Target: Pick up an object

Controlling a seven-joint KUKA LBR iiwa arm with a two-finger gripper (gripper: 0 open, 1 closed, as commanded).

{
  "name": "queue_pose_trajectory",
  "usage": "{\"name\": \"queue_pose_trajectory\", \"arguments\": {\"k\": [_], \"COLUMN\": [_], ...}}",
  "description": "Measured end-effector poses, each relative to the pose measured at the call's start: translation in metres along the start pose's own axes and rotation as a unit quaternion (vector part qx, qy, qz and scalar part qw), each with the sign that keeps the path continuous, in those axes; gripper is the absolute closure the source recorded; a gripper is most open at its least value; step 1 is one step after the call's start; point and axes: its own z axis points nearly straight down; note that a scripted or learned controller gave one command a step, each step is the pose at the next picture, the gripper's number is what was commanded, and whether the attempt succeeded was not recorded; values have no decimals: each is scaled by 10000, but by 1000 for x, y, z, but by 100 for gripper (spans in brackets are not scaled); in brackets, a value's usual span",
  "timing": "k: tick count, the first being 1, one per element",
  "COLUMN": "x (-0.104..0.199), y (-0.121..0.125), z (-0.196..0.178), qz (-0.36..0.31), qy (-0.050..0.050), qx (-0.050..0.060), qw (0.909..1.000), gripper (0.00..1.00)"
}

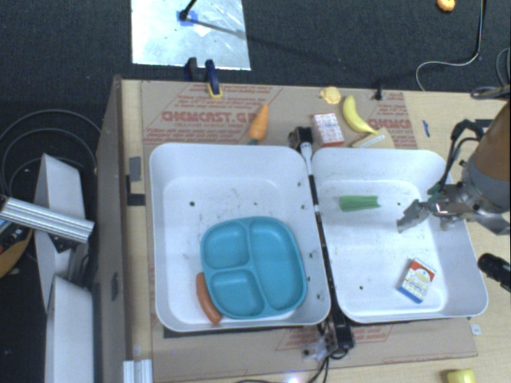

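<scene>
In the right bin (383,309) lie a green flat piece (358,203) near the back and a small red, white and blue box (416,281) at the front right. My gripper (425,213) hangs over the right bin's right half, right of the green piece and above the small box. Its fingers (411,215) stand apart with nothing between them. The left bin (172,214) holds a blue divided plate (252,266) and an orange sausage-like piece (207,298) at its front left.
Behind the bins on the cardboard lie a carrot (258,123), a small pink box (327,128), a banana (354,115) and a pale yellow bit (330,95). A black divider (314,206) runs between the bins. Cables and a metal rail (46,219) sit at left.
</scene>
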Motion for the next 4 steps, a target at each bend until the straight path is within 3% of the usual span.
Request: {"name": "queue_pose_trajectory", "arguments": {"k": [1,2,3,4], "x": [-5,4,63,59], "y": [-9,59,146,89], "z": [37,86,117,117], "qz": [16,-22,-44,16], "qy": [1,0,4,-1], "qx": [15,-9,-35,22], "qw": [10000,10000,10000,10000], "gripper": [0,0,0,0]}}
